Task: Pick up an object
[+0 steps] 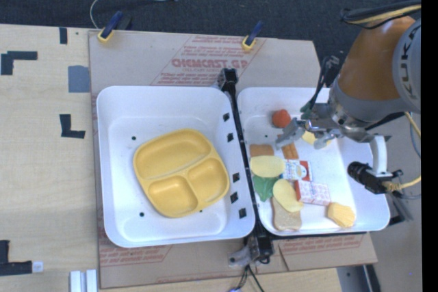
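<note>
My gripper (306, 138) hangs low over the back middle of the right bin (363, 219), open, its fingers spread to left and right. A small pale yellow piece (309, 137) shows in the gap between them; I cannot tell whether they touch it. A red tomato (280, 117) lies just behind the left finger, and an orange strip (291, 150) just in front of it. Further forward lie a red and white packet (309, 184), a yellow oval (266, 165), a yellow lemon-like piece (287, 195), a bread slice (287, 219) and a yellow wedge (341, 214).
The left bin (116, 147) holds a yellow divided plate (181, 171). A brown block (260, 150) and a green leaf (263, 188) lie by the divider between the bins. The arm's orange band (373, 65) rises at the right.
</note>
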Action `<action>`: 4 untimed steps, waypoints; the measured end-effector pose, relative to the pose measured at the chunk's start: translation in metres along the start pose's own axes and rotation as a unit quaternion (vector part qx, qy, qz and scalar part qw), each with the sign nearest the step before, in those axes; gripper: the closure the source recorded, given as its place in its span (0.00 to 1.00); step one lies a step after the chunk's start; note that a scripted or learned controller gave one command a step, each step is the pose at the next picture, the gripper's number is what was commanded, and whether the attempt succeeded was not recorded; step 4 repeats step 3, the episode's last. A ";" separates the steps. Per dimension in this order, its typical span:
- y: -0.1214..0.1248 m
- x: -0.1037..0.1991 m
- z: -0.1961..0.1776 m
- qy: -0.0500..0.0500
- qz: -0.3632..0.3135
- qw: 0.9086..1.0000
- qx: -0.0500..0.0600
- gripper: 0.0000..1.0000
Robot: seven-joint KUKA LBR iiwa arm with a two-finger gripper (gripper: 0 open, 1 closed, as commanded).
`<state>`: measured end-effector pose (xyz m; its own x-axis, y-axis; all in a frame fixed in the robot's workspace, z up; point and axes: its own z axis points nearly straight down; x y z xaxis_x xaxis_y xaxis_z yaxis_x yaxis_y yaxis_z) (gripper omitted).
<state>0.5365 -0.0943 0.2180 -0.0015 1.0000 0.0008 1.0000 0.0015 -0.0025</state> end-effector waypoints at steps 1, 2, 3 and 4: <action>0.052 -0.039 0.138 -0.002 0.002 1.000 -0.006 0.00; 0.053 -0.037 0.118 -0.001 0.000 1.000 -0.007 1.00; 0.046 0.022 0.030 0.000 -0.002 1.000 -0.002 1.00; 0.046 0.022 0.030 0.000 -0.002 1.000 -0.002 1.00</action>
